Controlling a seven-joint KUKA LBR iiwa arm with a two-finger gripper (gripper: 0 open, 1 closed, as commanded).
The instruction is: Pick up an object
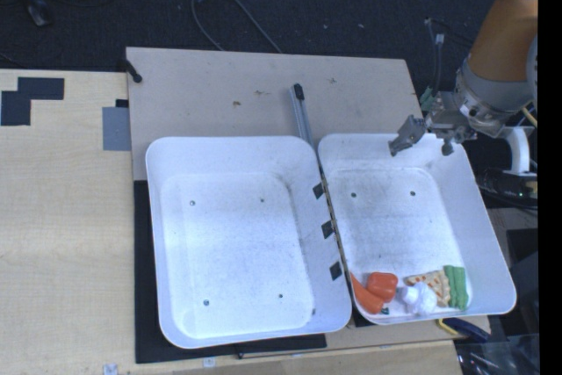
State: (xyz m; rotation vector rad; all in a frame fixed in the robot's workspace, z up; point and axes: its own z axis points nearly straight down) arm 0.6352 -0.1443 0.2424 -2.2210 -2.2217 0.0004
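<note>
- camera view: the task's things are a small cluster of objects in the near right corner of the right bin (pixel 457 215), lying close together along its near wall.
- the leftmost is an orange-red piece (pixel 377 289), rounded and glossy, with a longer orange part running down toward the bin's near edge on its left.
- just right of it sits a small white lump (pixel 413 298), partly bluish in shadow; its form is too small to make out.
- behind and beside the white lump lies a tan, speckled flat piece (pixel 430 282), touching or overlapping it.
- furthest right is a green strip (pixel 457 285), standing lengthwise from far to near, pressed against the tan piece.
- the left bin (pixel 176 189) is a shallow white tray with rounded corners; its floor shows faint grey scuffing and a few small dark dots.
- the two bins sit side by side, joined along the middle by three small black clips (pixel 327 228).
- the gripper (pixel 428 136) hangs over the far edge of the right bin, well apart from the cluster of objects.
- its dark fingers look spread apart, with nothing between them.
- the arm's orange band (pixel 505 35) shows at the far right, above the grey wrist.
</note>
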